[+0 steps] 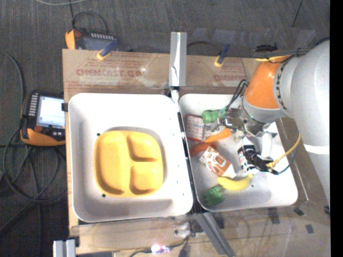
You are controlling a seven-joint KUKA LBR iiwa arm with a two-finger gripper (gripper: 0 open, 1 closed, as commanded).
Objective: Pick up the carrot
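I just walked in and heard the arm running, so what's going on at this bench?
The grey arm with the orange band is reaching from the right into the right-hand white bin, its gripper low beside the orange carrot. Whether it has hold of the carrot cannot be told. Around the carrot lie a yellow banana, a green broccoli-like piece, an orange-and-white carton and a green item. The left-hand white bin holds a yellow compartment tray.
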